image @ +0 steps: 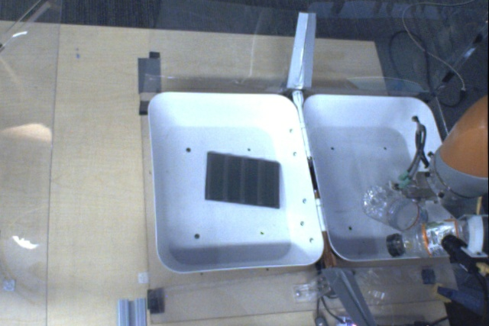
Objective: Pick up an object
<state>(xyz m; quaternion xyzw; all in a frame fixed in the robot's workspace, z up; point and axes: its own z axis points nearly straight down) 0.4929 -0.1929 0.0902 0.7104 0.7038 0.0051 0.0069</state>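
The clear plastic bottle (409, 229) lies on its side in the right bin (359, 141), near the front corner by the arm (466, 153). The tool (416, 191) is right above it. I cannot tell how the tool stands. A dark ridged mat (243, 179) lies in the left bin (176, 133) beside the right bin.

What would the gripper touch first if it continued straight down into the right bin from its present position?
Probably the clear crumpled plastic object lying on the floor of the right bin, just beside the gripper. Depth is hard to judge from this slanted view, so it might reach the bare bin floor first.
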